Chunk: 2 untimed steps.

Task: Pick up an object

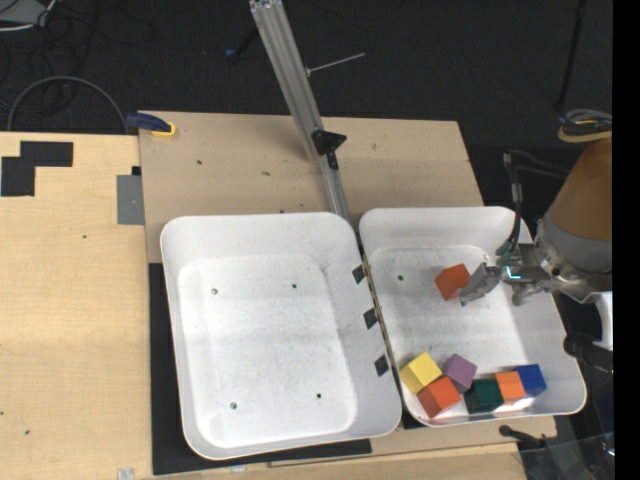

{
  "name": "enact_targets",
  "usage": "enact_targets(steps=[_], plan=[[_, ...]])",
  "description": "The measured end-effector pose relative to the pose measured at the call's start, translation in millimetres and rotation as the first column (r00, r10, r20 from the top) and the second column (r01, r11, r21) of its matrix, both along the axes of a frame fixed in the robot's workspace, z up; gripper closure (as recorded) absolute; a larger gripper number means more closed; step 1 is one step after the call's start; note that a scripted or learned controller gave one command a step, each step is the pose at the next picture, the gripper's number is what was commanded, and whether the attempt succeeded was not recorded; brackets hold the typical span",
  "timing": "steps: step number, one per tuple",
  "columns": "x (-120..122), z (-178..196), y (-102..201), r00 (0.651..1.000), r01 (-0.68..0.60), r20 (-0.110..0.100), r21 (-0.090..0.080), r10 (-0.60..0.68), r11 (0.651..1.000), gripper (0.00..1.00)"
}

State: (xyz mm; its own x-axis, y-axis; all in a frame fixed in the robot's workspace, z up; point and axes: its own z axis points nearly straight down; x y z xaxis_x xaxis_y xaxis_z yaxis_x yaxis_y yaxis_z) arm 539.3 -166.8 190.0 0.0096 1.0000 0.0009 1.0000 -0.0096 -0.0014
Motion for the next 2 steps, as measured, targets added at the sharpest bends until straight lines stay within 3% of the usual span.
enact_targets(steps=[1, 2], plan=[[0, 10, 0, 1.0, 0.002, 0.0, 0.001, -0.002, 1.0, 1.0], [45, 2, -9, 1.0, -0.014, 0.001, -0.001, 0.014, 1.0, 1.0]])
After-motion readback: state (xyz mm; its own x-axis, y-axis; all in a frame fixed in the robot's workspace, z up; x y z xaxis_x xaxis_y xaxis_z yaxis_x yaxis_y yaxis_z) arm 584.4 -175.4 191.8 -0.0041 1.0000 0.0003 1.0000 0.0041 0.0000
